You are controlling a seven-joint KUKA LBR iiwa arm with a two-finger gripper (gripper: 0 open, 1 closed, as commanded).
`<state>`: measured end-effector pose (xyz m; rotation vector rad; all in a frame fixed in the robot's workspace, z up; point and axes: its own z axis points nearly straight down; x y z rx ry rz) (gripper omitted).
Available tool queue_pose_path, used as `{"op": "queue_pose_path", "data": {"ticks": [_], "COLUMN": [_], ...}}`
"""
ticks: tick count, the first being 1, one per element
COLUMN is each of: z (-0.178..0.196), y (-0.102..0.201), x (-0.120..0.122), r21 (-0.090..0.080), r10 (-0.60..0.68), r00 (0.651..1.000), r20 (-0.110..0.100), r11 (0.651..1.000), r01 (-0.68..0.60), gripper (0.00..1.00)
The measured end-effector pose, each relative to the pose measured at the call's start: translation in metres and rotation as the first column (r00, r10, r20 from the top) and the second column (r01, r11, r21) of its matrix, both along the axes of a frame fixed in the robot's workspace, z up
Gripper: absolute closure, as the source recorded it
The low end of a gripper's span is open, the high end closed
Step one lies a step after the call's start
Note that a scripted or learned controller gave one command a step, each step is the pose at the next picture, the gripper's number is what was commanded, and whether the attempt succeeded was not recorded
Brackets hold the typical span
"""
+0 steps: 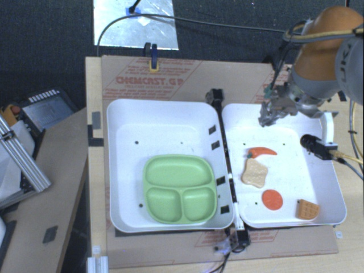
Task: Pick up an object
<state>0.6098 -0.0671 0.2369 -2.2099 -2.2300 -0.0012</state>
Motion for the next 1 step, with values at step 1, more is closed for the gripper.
{"op": "queue_pose_path", "data": {"ticks": [1], "z": [0.0079], "y": [0.0477], "x": [-0.0184], "r21": [0.000], "r10": [0.000], "r00": [1.000], "r20": [0.002], "r11": [1.000], "r01": [0.000], "gripper": [1.00]}}
